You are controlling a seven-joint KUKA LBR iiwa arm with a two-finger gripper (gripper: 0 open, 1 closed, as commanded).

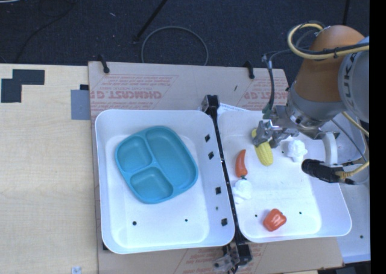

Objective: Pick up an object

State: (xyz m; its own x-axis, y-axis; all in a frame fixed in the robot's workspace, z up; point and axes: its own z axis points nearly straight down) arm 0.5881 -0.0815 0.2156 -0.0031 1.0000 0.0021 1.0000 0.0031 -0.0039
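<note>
My gripper [266, 137] hangs low over the right bin [325, 221], right at the top end of a yellow corn cob [264, 153]. The cob's upper end sits between or just under the fingertips; whether it is held cannot be made out. An orange-red carrot-like piece [241, 163] lies left of the cob near the divider. A red-orange pepper [274, 219] rests near the bin's front. A small white object [295, 148] lies just right of the gripper, and another white lump [242, 190] sits below the carrot piece.
The left bin [120, 224] carries a blue three-compartment plate [156, 163]. A black divider bar [221, 170] runs between the bins. A black cable end [322, 171] juts in from the right over the right bin. Cardboard lies under both bins.
</note>
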